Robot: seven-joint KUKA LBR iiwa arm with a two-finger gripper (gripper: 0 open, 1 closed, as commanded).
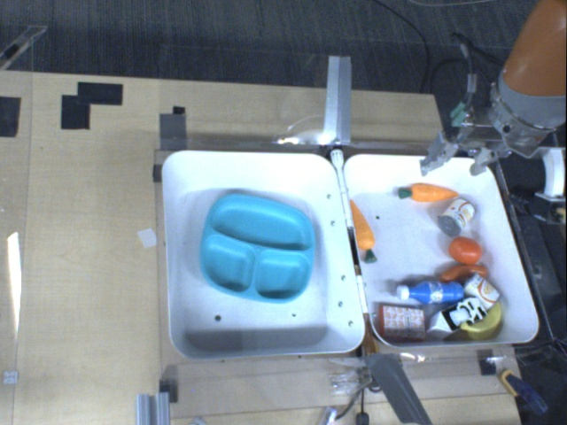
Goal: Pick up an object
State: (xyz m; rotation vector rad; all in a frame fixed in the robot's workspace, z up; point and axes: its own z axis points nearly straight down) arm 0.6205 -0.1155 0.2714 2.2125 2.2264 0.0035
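1. Gripper (461,156) sits at the far right corner of the right bin (390,177), its two fingers spread apart with nothing between them. You see the tips hanging over the bin's far rim, above the white floor.
2. Arm: grey wrist with the orange band (539,42) enters from the upper right of your view.
3. Nearest item to the fingers is a toy carrot (427,193), lying flat with its green end toward the left, just below the gripper and apart from it.
4. Just beside that carrot you find a small can (457,215) lying on its side, and nearer you an orange-red round piece (465,250).
5. Second carrot (361,230) lies along the right bin's left wall, green tip pointing toward the near side.
6. Near right corner is crowded: a blue bottle (432,292) on its side, a red-brown box (403,322), and a black-and-white pack (467,310) resting against a yellow item (485,326). These touch or overlap; you cannot tell exactly which lies on which.
7. Left bin (177,264) holds a blue divided tray (258,246) with three compartments, set near its middle.
8. Both bins rest on the pale wood bench (80,264), touching along their shared edge.
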